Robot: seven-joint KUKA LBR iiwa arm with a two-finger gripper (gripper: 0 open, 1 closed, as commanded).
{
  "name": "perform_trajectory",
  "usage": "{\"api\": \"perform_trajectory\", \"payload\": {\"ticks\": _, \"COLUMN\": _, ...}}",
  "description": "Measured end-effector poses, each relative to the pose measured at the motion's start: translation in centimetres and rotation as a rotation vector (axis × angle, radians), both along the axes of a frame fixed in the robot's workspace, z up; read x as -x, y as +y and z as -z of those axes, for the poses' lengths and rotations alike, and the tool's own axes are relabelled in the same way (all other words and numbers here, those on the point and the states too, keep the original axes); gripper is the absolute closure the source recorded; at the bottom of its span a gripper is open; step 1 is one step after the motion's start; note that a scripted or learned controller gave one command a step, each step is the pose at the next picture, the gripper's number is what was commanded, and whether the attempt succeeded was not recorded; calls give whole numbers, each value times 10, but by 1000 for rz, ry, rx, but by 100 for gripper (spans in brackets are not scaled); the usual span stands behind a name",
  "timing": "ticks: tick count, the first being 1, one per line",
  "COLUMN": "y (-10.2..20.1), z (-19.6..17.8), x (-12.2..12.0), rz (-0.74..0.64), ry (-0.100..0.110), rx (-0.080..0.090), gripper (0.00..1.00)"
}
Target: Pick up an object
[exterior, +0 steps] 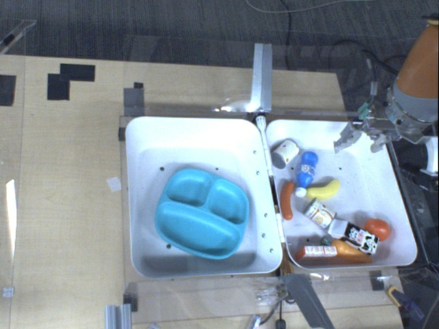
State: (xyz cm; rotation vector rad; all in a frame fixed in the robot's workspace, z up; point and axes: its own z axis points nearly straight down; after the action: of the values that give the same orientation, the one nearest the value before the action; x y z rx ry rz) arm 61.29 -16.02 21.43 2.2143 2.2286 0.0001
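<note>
A pale wooden bench (62, 204) fills the lower part of the view, marked with black squares (68, 79) near its far left edge. Beyond it lies dark grey carpet (151, 9), where a thin cable (288, 12) trails across.

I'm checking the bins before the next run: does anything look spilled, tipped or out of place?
Nothing is spilled. The blue divided plate sits askew in the left bin, and the small items, such as the blue bottle and banana, lie jumbled in the right bin.

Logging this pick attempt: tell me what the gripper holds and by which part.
Nothing is held. The gripper is above the right bin's upper right corner, with nothing between its open jaws.
</note>
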Motion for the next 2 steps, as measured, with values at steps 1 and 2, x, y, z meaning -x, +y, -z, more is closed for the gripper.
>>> {"api": "perform_trajectory", "payload": {"ticks": 1, "y": 11, "z": 124, "x": 32, "rz": -233, "ry": -6, "rx": 2, "gripper": 0}}
{"api": "perform_trajectory", "payload": {"ticks": 2, "y": 13, "z": 114, "x": 30, "rz": -234, "ry": -10, "rx": 1, "gripper": 100}}
